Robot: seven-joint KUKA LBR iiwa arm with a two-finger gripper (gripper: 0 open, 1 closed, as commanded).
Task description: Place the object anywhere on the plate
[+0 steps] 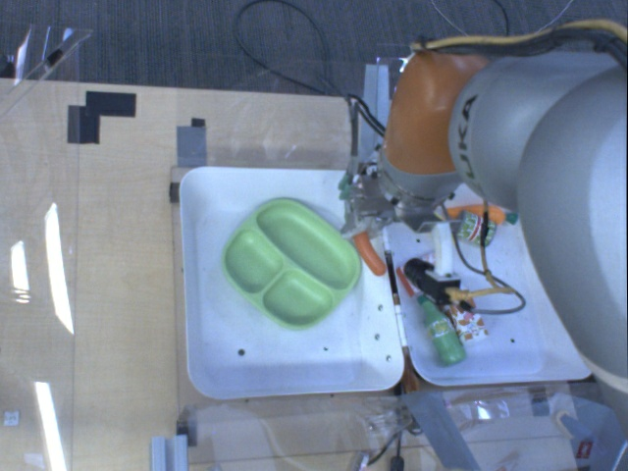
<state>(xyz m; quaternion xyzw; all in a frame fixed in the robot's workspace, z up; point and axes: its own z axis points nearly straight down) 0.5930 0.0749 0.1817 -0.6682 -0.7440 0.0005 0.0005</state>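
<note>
**Bench stock: two bins, one plate, loose goods**

1. Desk (98, 263), pale wood. One. Its left half lies bare and open; the bins sit toward the right.
2. Arm (549, 165), grey with an orange band. One. It enters from the right and covers the upper part of the right bin.
3. Bins, shallow and white. Two, side by side and sharing a middle wall.
   - Left bin (211, 361): bare floor runs along its left wall and across the whole near side. That is the widest open room.
   - Right bin (520, 351): a bare strip lies along the near and right edges.
4. Plate (294, 229), green. One, with three compartments, all bare. It sits turned at an angle in the upper middle of the left bin, clear of every wall.
5. Bottle (444, 334), green. One, lying in the right bin close to the middle wall.
6. Gripper (355, 224). One, over the upper right corner of the left bin at the plate's right rim. Whether it is spread or pressed together cannot be told.
7. Orange pieces. Two.
   - Carrot (371, 254): slanted between the plate's right rim and the middle wall, with its upper end under the gripper. It is in none of the compartments.
   - Second orange piece (494, 213): in the right bin, beside the arm.
8. Small green-and-white container (473, 228). One, in the right bin.
9. Small packet (475, 331). One, just beside the bottle.
</note>
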